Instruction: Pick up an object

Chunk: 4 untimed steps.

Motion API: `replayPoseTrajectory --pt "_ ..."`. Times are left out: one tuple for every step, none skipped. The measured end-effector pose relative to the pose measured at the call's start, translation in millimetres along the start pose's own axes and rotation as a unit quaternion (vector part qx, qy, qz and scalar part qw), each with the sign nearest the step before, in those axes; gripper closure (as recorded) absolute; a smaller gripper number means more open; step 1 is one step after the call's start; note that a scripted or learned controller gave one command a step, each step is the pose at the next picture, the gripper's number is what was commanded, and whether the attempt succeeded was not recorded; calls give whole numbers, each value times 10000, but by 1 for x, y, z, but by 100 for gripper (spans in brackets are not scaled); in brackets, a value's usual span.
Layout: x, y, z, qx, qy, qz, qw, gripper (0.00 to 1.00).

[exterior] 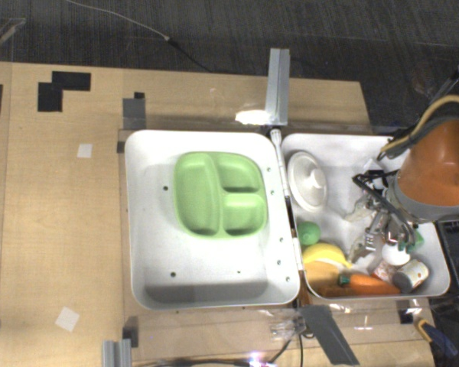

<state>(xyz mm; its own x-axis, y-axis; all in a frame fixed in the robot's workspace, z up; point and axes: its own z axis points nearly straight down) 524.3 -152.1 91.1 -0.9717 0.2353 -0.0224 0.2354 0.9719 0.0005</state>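
Note:
The right bin (344,145) holds a white bowl (310,180), a small green ball (310,232), a yellow fruit-like object (325,257), an orange carrot (365,284) along the front wall, and a small metallic cup (411,275) at the front right corner. My gripper (376,239) hangs from the orange-banded wrist (442,168) and is low inside this bin, just right of the yellow object and above the carrot. A small white and red item (395,255) lies right beside it. The gripper's dark parts and cables blur together with the clutter.
The left bin (149,228) carries a green divided plate (219,193). A metal post (278,86) stands behind the seam between the bins. The wooden bench (53,228) stretches to the left. Cables loop near the wrist at the right bin's back corner.

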Motion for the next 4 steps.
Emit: replayPoseTrajectory --pt "12 33 0 4 -5 681 9977 0" --pt "6 34 -15 -7 -106 645 9979 100" --pt "-43 26 -106 -25 52 -3037 9527 100" --pt "-43 26 -106 -28 56 -3036 9528 0"
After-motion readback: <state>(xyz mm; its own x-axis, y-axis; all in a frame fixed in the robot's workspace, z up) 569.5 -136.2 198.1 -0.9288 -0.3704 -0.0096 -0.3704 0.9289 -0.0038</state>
